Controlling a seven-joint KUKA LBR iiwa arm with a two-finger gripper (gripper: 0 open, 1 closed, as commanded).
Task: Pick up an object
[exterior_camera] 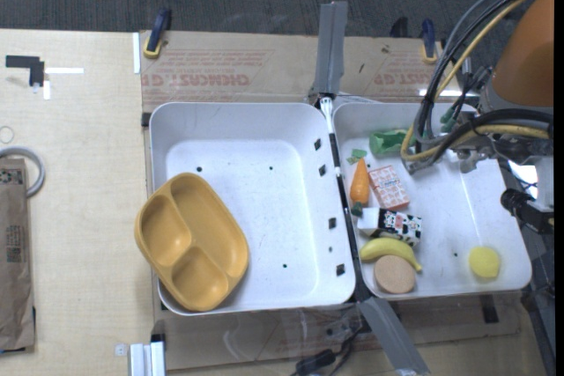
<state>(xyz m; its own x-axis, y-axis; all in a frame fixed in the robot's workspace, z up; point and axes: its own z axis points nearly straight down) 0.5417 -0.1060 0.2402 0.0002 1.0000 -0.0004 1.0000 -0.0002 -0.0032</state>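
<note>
The right bin (449,216) holds a green piece (388,142), an orange carrot (359,182), a small red-and-white box (389,187), a black-and-white carton (401,224), a banana (390,251), a tan round disc (395,276) and a yellow lemon (484,261). A yellow divided plate (192,242) leans on the front left corner of the left bin (264,145). My gripper (471,156) hangs over the right bin's back right part, half hidden by cables and the wrist. It is apart from the objects, and nothing shows between its fingers.
Cardboard (238,70) lies behind both bins, held by blue clamps (159,29). A brown paper bag (13,251) lies on the bench at the far left. A grey post (331,48) stands between the bins at the back.
</note>
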